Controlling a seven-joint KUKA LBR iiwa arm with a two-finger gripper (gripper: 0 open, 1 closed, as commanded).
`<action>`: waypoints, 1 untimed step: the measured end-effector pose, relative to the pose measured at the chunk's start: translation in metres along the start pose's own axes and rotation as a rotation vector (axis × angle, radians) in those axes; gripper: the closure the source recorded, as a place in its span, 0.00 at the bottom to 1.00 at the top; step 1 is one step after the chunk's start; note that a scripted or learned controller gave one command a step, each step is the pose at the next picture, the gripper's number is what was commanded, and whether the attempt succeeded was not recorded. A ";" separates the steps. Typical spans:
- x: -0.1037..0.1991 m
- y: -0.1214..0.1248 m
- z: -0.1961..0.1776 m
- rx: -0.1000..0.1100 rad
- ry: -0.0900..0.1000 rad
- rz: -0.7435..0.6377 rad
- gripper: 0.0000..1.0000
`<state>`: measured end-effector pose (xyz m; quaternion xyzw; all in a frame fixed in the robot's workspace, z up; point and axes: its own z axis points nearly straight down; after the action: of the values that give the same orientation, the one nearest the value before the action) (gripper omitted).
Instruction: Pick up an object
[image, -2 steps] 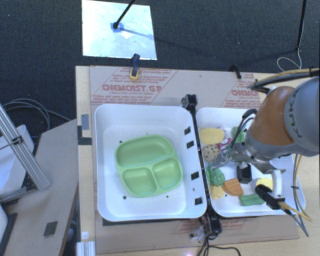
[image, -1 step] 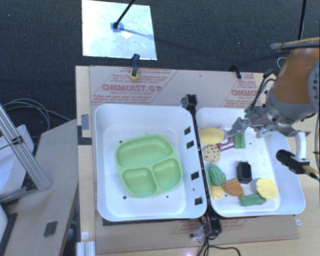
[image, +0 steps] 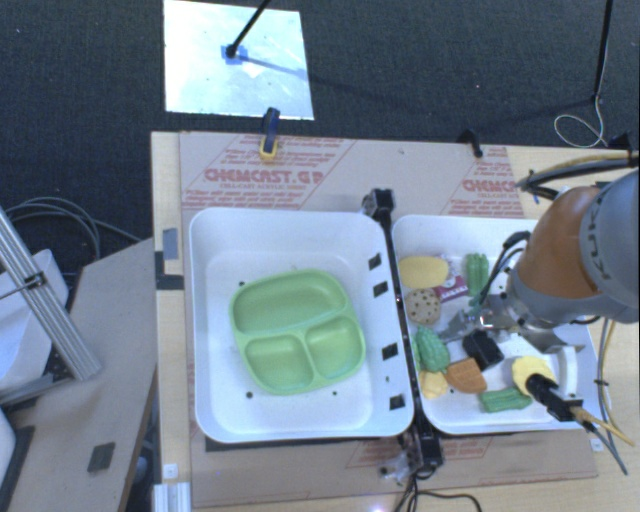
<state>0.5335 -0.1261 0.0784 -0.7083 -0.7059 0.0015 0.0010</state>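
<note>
1. Pincer hangs low in the right bin, among toy foods; its grip state is hidden from this angle.
2. Just beside it, toward the other bin, lie a speckled round piece and a green toy, perhaps touching it.
3. Well beyond them, the left bin holds a green divided tray.

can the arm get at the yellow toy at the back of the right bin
Probably yes: the yellow toy lies uncovered in the right bin, nothing stacked on it, and the arm hangs over that bin.
</note>
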 end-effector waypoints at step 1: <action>0.002 0.003 -0.017 -0.007 0.001 -0.005 1.00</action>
<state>0.5369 -0.1242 0.0952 -0.7066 -0.7076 -0.0011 -0.0012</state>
